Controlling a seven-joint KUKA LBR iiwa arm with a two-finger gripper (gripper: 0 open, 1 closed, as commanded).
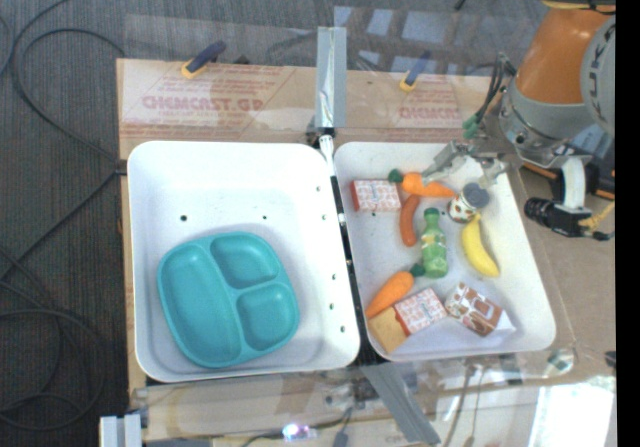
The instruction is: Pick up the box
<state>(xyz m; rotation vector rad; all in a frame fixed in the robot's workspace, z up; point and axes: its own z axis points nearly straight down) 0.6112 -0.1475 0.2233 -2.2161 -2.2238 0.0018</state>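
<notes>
**Patterned cartons at the near edge, arm over the far corner**

Nearest the camera, two small patterned boxes lie in the right bin (pixel 540 305): a red-and-white box (pixel 420 311) with a checked print, and just to its right a brown-and-white box (pixel 473 309) lying tilted. A third box (pixel 376 196), white with red print, sits at the far left of that bin, well apart from them.

By size: the plywood counter (pixel 230 105) carries both shallow white plastic bins. The left bin (pixel 200 180) holds a smooth teal tray (pixel 228 297) with three rounded compartments. The grey arm (pixel 560 65), with its glossy orange band, reaches in from the right; its gripper (pixel 465 163) hangs over the right bin's far corner, thin metal jaws spread apart with nothing between them.

Smaller pieces in the right bin: a curved yellow banana (pixel 479 248), a tapered orange carrot (pixel 389 292), a green bottle (pixel 433 245), and a tan block (pixel 388 332).
</notes>
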